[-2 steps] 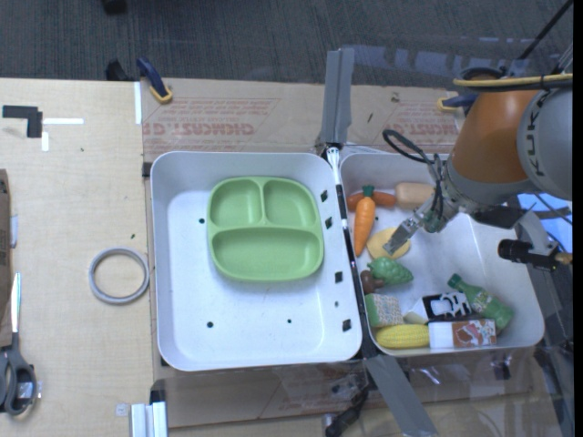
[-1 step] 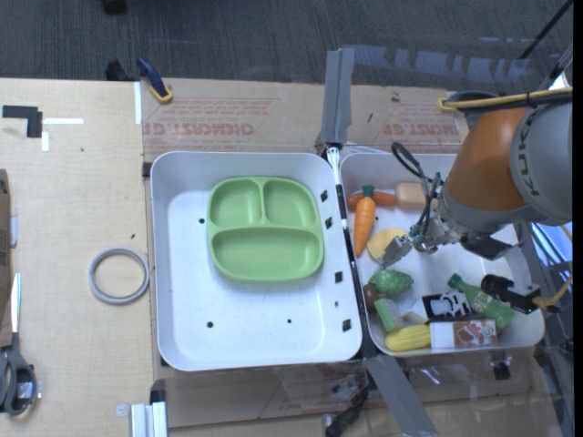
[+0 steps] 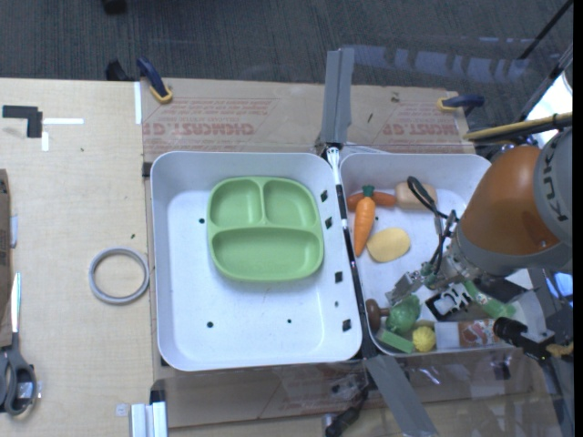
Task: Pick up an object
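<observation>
In the right-hand shallow white bin [image 3: 474, 167], the end effector [image 3: 421, 286] hangs low over a green plastic vegetable [image 3: 402, 315] and yellow toy [image 3: 424, 338]; its opening cannot be told. An orange plastic carrot [image 3: 363, 223] lies near.

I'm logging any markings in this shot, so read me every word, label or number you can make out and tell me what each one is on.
"KU": grey letters on the arm, cut off at the picture's edge.
Red print on the left cardboard sheet: upside down and too blurred to read.
Red print on the right cardboard sheet: likewise upside down, too blurred.
No legible text on the bins or toy food.
</observation>
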